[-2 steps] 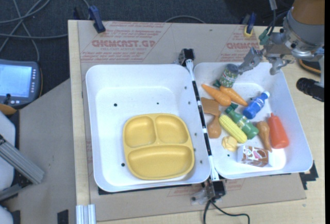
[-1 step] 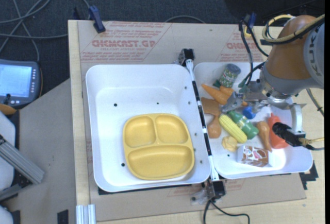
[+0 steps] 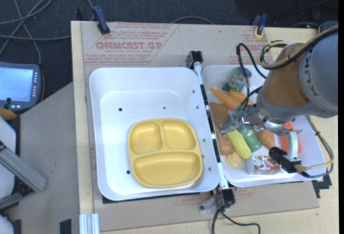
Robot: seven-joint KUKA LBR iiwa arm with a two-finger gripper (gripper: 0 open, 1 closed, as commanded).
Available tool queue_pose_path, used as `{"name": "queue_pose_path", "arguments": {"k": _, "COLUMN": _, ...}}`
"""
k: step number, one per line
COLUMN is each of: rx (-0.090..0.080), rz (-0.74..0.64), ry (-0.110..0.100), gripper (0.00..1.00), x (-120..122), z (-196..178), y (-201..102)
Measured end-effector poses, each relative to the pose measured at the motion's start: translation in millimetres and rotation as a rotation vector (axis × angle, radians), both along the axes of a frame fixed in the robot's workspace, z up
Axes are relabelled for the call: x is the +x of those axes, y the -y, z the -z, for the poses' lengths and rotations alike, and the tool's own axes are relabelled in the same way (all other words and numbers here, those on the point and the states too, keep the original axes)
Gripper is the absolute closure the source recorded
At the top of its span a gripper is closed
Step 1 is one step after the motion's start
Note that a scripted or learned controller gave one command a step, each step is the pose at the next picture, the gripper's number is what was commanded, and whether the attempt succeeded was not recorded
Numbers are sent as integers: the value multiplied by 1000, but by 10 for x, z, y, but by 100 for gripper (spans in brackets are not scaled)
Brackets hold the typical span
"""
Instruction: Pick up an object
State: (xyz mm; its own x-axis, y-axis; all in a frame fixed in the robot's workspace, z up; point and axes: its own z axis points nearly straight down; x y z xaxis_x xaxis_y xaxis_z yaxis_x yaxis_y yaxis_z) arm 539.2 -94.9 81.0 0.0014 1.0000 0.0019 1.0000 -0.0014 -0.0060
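near edge: yellow three-compartment plastic tray [image 3: 164,152] lies in left white bin [image 3: 107,120], well apart from action. pickable clutter fills right white bin [image 3: 317,160]: yellow toy corn cob [image 3: 239,142], orange toy carrot [image 3: 228,98], green bottle [image 3: 235,79], red-white packet [image 3: 264,164]. risk: items packed touching, fingers may wedge between two or nudge corn aside, closing on nothing. gripper [image 3: 240,120] low over corn/carrot pile; cannot tell opening or hold, wrist hides it.

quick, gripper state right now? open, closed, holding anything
Gripper: down among the toy food in the right bin, just above the corn cob; open or shut cannot be told, and no hold is visible.
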Motion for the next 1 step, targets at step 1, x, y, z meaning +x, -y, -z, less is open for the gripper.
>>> {"name": "queue_pose_path", "arguments": {"k": 1, "rx": -3, "rz": 1, "ry": 8, "gripper": 100, "x": 26, "z": -139, "y": 11}}
